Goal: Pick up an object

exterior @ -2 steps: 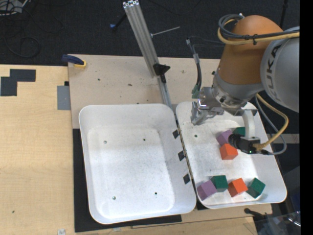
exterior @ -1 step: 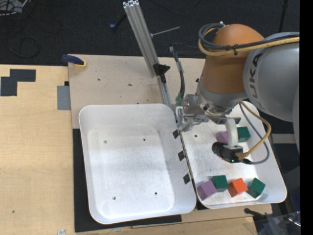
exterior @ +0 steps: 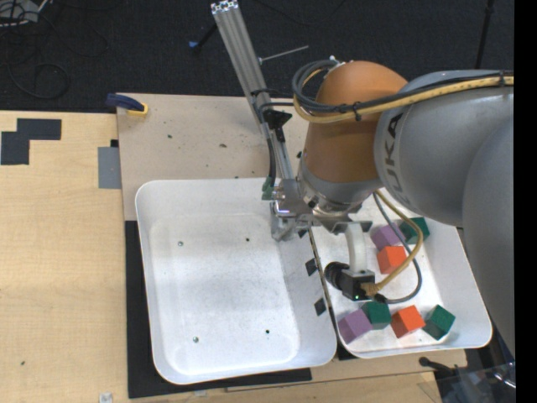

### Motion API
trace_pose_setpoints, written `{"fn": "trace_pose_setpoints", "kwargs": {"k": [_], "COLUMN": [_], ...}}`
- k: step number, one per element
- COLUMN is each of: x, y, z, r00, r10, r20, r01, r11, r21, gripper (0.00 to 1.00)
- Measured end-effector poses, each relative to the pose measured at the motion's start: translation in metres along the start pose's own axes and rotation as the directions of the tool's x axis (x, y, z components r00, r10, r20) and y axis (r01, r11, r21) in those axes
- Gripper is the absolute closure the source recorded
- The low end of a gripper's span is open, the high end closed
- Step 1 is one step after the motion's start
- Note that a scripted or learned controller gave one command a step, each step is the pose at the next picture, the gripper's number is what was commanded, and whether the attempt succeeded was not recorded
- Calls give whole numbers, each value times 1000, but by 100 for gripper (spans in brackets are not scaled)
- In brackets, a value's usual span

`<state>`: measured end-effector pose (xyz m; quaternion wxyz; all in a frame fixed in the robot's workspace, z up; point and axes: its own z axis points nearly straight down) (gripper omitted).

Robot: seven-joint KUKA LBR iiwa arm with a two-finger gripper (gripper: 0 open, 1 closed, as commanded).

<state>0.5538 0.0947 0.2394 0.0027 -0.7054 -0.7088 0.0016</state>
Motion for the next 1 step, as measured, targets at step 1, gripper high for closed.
{"fn": "trace_pose_setpoints", "kwargs": {"k": [1], "x": [-4], "y": [1], "z": [-1], "r00": [1000], "r10": [8], "r20": [2], "r01": [-8], "r11": [1000], "r21": [-3], "gripper": [0]}}
